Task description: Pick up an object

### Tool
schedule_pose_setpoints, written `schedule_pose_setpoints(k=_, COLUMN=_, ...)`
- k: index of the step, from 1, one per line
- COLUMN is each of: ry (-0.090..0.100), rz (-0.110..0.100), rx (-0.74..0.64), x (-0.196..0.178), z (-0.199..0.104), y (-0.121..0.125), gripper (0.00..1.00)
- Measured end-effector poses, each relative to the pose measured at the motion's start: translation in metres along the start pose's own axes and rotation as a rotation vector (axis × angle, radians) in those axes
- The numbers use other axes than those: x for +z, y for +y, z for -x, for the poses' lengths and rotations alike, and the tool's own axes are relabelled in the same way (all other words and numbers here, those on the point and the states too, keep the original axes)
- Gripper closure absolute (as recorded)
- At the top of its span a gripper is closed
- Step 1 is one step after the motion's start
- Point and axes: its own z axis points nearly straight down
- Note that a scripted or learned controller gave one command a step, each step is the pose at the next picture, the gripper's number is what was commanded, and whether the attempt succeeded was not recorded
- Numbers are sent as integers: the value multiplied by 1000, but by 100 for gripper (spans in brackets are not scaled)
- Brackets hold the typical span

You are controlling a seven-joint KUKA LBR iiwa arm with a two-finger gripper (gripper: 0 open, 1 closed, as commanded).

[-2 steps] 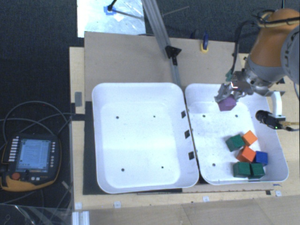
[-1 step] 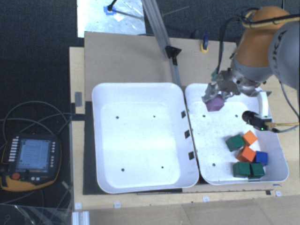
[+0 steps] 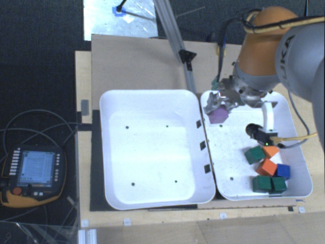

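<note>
Camera view caught the fingers [image 3: 217, 105] pinching a purple block [image 3: 219, 115], matte and blunt-cornered, over the right bin's [image 3: 294, 117] upper left corner. Its top edge was hidden by grey metal. Green, orange and blue blocks [image 3: 268, 169] clustered at the lower right. The left bin [image 3: 109, 136] was smooth white plastic on a tan worktop [image 3: 132, 60].

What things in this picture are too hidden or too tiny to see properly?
- The gripper: the wrist hides most of it in the camera view, so whether it really holds the purple block is unclear.
- The block pile in the right bin: blocks overlap, so the exact count is uncertain.
- The handheld screen: its writing is too small to read.
- The arm: cut off by the right edge.
</note>
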Motion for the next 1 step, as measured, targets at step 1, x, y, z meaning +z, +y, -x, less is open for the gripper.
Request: schedule_pose_setpoints(k=1, ry=-1, rz=-2, rx=0, x=9, z=-59, y=-11, gripper=100)
